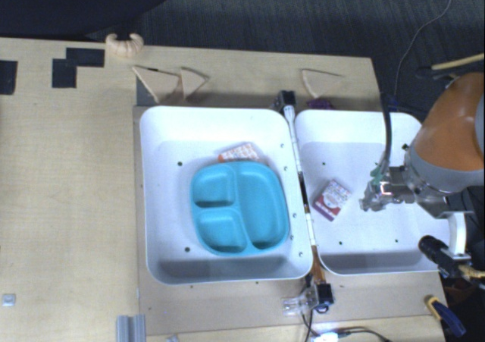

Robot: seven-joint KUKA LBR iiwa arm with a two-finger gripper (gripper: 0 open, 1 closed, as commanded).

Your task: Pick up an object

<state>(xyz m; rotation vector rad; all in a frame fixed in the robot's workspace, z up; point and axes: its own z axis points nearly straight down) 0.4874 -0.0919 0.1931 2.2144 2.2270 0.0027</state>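
End effector (377, 195): low in the right bin (356, 257), beside the small carton (332, 199); jaw state unclear, too blurred.
Risk: fingers may nudge the carton away, closing on nothing.

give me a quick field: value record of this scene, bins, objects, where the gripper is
left bin: holds a blue divided plate and a small red and white packet tucked at the plate's far edge
right bin: holds a small white and maroon box, lying near the bin's left side
arm: reaches in from the right, orange band above the wrist
gripper: over the right bin, to the right of the box, apart from it
held object: none visible
finger state: cannot tell
task status: nothing picked up yet
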